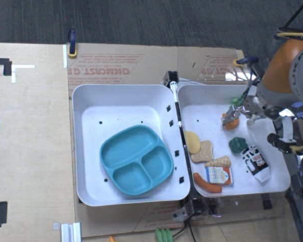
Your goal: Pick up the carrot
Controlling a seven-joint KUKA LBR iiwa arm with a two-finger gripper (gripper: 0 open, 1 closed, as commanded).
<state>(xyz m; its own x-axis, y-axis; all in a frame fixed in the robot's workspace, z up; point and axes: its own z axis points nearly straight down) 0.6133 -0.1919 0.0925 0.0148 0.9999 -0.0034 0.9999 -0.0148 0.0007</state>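
Observation:
The carrot [230,119] is a small orange piece with a green top, in the upper middle of the right bin [207,97]. My gripper [242,110] sits right against the carrot's upper right side, at its green end. The grey wrist hides the contact, so I cannot make out whether the carrot is held. The arm with its orange band [285,64] comes in from the right edge.
The right bin also holds a green lump [237,144], a black-and-white carton [256,163], a yellow round piece [193,142], a cracker [202,152], a small box [218,175] and a sausage [207,183]. A blue divided plate [136,159] lies in the left bin [91,105].

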